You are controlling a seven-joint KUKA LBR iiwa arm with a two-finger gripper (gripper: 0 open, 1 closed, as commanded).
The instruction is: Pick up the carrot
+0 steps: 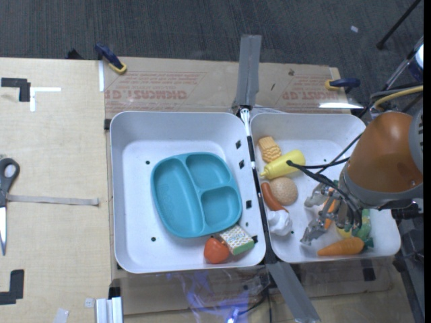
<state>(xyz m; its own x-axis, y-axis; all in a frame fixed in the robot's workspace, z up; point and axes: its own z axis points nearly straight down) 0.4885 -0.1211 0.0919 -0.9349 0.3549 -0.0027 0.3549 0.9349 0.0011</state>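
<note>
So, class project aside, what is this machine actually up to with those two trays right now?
The grey arm with the orange band reaches into the right-hand white bin, its pincer hanging low above the toy food. The orange carrot with green leaves lies on the bin floor just beside it, not yet lifted. A yellow plastic banana and a beige potato sit nearby. The left white bin holds a blue divided plate.

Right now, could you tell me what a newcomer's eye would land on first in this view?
Probably the blue divided plate in the left bin, with a red tomato at its lower edge. Next, the arm's orange band over the right bin, its pincer low beside the carrot near the bin's front wall.
</note>
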